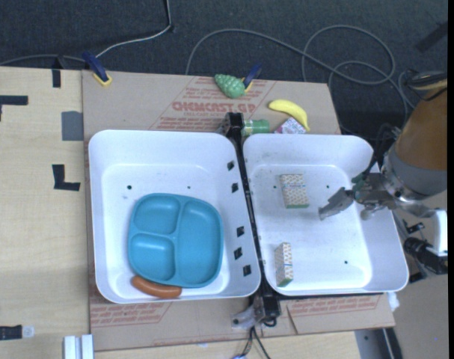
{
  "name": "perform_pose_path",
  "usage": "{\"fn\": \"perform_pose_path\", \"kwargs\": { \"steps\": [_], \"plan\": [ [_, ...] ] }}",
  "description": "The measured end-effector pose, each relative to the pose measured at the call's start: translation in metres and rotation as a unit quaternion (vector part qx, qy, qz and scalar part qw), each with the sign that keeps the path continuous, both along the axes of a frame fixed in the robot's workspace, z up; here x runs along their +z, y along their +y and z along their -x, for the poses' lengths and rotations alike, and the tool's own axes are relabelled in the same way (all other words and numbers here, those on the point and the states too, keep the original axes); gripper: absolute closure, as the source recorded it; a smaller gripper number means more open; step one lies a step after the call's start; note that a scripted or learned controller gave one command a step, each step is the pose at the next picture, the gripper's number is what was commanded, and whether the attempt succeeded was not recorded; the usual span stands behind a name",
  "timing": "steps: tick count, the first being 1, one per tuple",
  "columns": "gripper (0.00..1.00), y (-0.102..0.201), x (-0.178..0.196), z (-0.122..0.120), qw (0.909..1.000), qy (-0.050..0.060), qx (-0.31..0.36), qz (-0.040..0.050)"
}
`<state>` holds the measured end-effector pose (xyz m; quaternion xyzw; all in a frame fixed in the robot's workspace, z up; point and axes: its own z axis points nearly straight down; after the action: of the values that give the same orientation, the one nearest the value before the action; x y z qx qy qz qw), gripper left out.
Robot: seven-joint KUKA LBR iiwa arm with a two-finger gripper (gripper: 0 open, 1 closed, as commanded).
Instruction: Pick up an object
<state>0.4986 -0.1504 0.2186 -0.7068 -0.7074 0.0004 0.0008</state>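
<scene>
The gripper [345, 203] hangs over the right bin [361, 275], near its right wall; whether it is parted or closed cannot be told, and nothing is seen in it. The arm [421, 144] is cut off at the right. A patterned block [294, 191] lies toward the bin's far edge; a small box [283, 262] stands by its near-left wall. The left bin [111, 155] holds a blue tray [175, 239] and, at the near edge, a sausage [156, 288].

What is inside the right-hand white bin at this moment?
Right bin: a patterned block toward the back, a small box near the front left wall, and the gripper above its floor. Anything beneath the gripper is hidden.
</scene>
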Motion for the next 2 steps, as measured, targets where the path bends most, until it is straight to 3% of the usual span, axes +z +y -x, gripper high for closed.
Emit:
{"fn": "perform_pose_path", "kwargs": {
  "steps": [1,2],
  "plan": [
    [0.0,0.045,-0.113,-0.077,1.0,-0.002,0.001,0.0005],
    [0.0,0.053,-0.131,-0.113,1.0,-0.001,0.001,0.0001]
  ]
}}
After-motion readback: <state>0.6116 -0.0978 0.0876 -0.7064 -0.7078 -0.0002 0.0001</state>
